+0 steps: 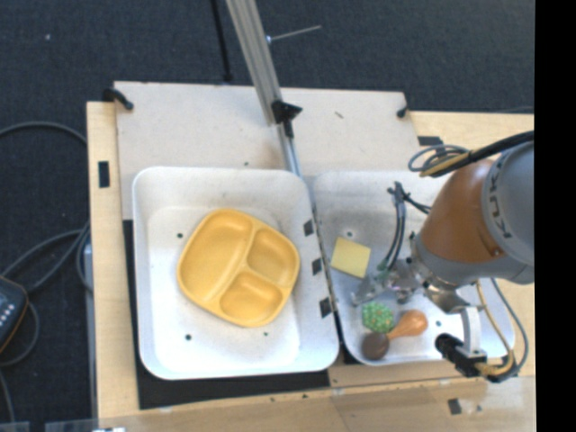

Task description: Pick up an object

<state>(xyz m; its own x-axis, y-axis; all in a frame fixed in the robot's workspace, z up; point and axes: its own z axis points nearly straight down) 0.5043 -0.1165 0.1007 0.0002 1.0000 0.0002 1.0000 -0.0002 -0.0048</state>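
Note:
The right bin (360, 192) holds several small items. A pale yellow square block (351, 257) lies left of centre. Close to the front wall are a green knobbly ball (377, 315), an orange carrot-like piece (410, 324) and a brown round lump (374, 344). My gripper (385, 286) hangs low in this bin, just above and behind the green ball and right of the yellow block. The grey and orange wrist (468, 228) hides the bin's right part.
The left bin (153, 349) carries a yellow divided plate (238, 265) at its middle. A metal pole (261, 57) slants up from the bench behind the bins. Cables (436, 158) loop near the arm at the right bin's back corner.

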